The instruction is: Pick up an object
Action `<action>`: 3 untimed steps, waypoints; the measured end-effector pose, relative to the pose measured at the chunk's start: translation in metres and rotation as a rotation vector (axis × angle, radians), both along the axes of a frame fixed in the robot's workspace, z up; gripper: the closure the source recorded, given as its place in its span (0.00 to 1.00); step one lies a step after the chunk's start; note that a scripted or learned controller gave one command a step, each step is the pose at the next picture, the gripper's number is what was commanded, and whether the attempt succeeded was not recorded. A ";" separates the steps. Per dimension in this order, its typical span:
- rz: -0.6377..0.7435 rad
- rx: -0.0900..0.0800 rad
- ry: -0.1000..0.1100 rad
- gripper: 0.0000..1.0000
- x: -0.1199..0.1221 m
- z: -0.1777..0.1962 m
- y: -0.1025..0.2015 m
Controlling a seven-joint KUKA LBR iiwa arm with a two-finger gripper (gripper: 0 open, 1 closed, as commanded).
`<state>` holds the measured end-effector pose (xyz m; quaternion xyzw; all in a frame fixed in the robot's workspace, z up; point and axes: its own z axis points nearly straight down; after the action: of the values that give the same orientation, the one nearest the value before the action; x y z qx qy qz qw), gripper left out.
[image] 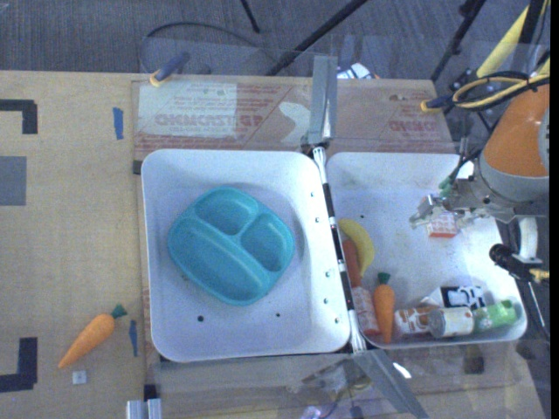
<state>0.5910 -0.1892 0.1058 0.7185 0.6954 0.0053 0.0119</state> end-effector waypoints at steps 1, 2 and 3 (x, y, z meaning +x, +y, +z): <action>-0.003 0.000 -0.003 1.00 0.001 0.010 -0.001; -0.002 0.000 -0.003 0.00 0.001 0.010 -0.001; 0.079 0.011 0.023 0.00 -0.012 -0.020 -0.008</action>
<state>0.5793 -0.1974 0.0859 0.6906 0.7233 0.0016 -0.0002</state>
